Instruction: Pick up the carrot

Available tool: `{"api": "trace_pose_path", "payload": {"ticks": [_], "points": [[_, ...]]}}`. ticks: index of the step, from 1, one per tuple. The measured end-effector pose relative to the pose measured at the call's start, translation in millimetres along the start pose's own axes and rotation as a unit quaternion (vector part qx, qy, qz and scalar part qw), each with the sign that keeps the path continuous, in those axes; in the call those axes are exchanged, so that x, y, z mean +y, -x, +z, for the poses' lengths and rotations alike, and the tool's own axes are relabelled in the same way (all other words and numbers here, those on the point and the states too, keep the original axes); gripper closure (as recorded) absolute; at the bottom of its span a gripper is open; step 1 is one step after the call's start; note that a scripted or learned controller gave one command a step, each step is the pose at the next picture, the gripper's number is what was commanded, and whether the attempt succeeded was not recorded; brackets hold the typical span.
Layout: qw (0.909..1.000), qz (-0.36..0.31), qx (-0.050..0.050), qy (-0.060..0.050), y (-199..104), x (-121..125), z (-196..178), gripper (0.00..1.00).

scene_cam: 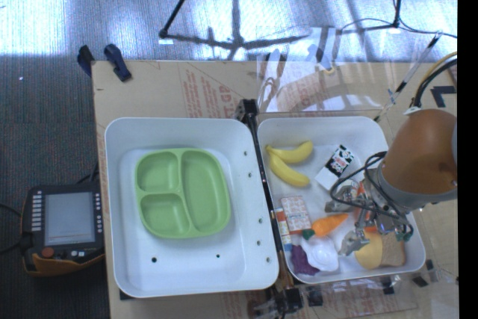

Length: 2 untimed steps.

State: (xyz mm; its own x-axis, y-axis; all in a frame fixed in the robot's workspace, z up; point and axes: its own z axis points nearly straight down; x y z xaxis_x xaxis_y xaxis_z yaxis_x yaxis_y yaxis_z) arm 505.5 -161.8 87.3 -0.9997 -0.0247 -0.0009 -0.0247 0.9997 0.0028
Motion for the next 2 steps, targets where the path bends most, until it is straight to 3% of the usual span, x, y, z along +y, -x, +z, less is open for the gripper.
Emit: {"api": "trace_pose_path", "payload": {"ticks": [1, 2], "points": [[0.9989, 0.048, 0.001, 0.0, -17.0, 28.1, 0.6, 0.0], [0.999, 0.045, 0.001, 0.0, -15.5, 29.9, -8.9, 1.0]]}}
